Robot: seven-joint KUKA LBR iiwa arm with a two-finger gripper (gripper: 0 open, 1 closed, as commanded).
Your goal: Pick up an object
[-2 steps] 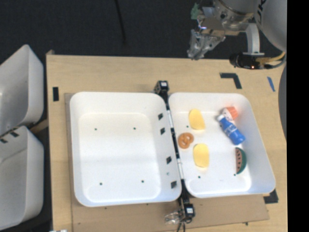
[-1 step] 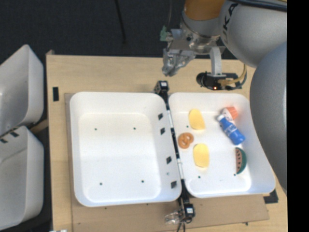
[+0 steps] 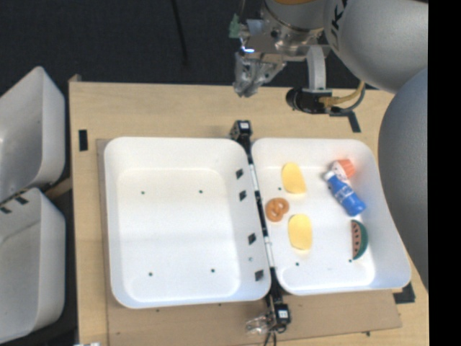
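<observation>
The objects to pick lie in the right bin (image 3: 385, 262), all flat on its white floor. A yellow oval piece (image 3: 293, 178) sits toward the far side; a second yellow oval piece (image 3: 300, 232) lies nearer the front, with a small brown ring-shaped piece (image 3: 276, 208) between them and a little to the left, close to the divider between the bins. To the right lies a blue tube with an orange cap (image 3: 343, 187), slanted, and beyond it, near the bin's right wall, a watermelon slice (image 3: 359, 238) with its green rind outward. None of them touch one another.

The left bin (image 3: 173, 222) sits beside it, the two rims meeting along a row of black clips. Both rest on a pale wooden board (image 3: 158, 110). The background behind the board is dark, and white containers (image 3: 25, 215) stand at the left edge.

The gripper (image 3: 248, 78) hangs high above the far edge of the board, well apart from the objects, touching nothing. Whether it is spread or closed cannot be told from this angle.
</observation>
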